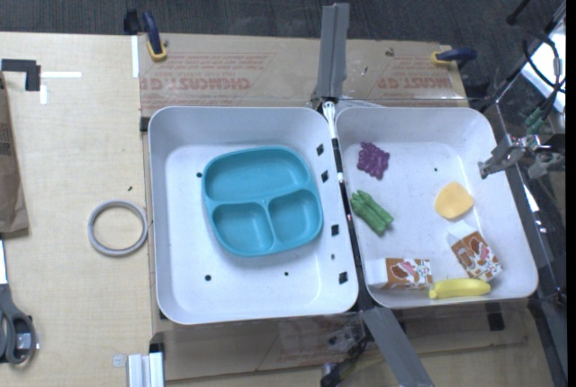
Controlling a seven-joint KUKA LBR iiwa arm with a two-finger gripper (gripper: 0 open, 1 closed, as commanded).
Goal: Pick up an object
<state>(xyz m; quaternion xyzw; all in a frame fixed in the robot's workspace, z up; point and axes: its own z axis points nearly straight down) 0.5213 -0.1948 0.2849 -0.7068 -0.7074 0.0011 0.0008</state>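
From above, you see two white bins side by side. The left bin (171, 223) holds a blue divided tray (261, 200) with bare floor all round it. The right bin (409, 129) has purple grapes (373, 159) and a green pod (371, 211) near the shared wall, a yellow piece (454, 201) at mid-right, and two printed cartons (409, 272) and a banana (460, 288) crowding the front edge. Mirrored lettering on the cardboard (216, 79) behind is unreadable. You cannot tell the pincer's state.
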